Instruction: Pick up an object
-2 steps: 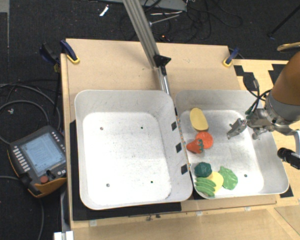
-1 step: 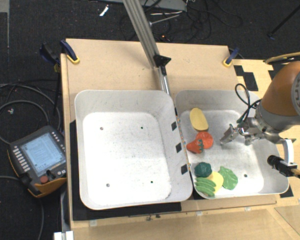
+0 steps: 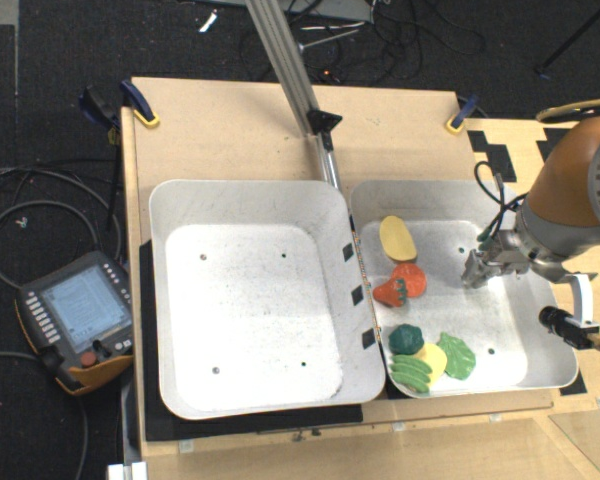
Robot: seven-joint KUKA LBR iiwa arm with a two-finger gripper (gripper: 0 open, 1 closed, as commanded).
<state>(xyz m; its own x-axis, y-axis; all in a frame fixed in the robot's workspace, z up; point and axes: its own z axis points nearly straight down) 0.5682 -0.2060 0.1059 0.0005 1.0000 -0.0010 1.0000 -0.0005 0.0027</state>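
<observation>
Dark carpeted floor surrounds a light wooden bench, with loose cables at 12 o'clock and a handheld control pendant lying on the floor at 9 o'clock. A slanted metal pole runs from the top edge down toward the centre of the bench. Two blue-and-yellow clamps sit on the bench's far corners, one at 10 o'clock and one at 1 o'clock. Two shallow white bins lie side by side: the left bin at centre-left, the right bin at 3 to 4 o'clock. Objects are all in the right bin. A yellow oval piece lies toward the bin's far left; just beside it at its 6 o'clock sits a red-orange piece. Near the bin's close edge, a cluster: a dark green round piece, a yellow piece touching a light green leafy piece, and a green ridged piece at the rim. The arm, grey with an orange band, enters at 3 o'clock. The gripper is low over bare bin floor, apart from the red-orange piece to its 9 o'clock; nothing visible between its fingers, and whether they are spread or closed cannot be told.
</observation>
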